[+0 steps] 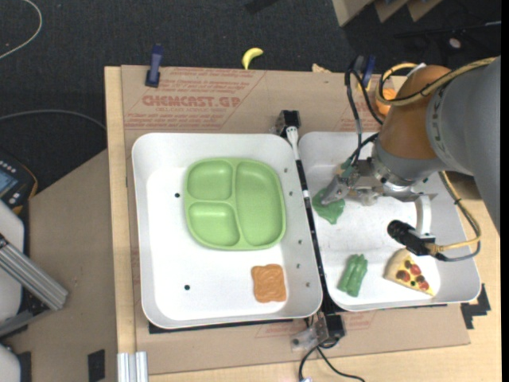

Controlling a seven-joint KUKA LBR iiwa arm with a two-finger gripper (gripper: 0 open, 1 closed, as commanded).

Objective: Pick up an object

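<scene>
Two bins: left bin and right bin sit side by side on the bench, touching along their inner rims.
Arm: grey, with an orange band above the wrist, reaching in from the right and bent down over the right bin's upper part.
Gripper: low in the right bin near its left rim; whether it is parted or closed cannot be told.
Green object: right at the gripper's tip, just below it; a grasp cannot be confirmed.
Green toy: below the gripper, well apart from it.
Pizza slice: below and to the right of the gripper.
Green divided plate: left of the gripper, in the left bin.
Orange waffle piece: below-left of the gripper, in the left bin.
Banana: far above-left, off the bench.
</scene>
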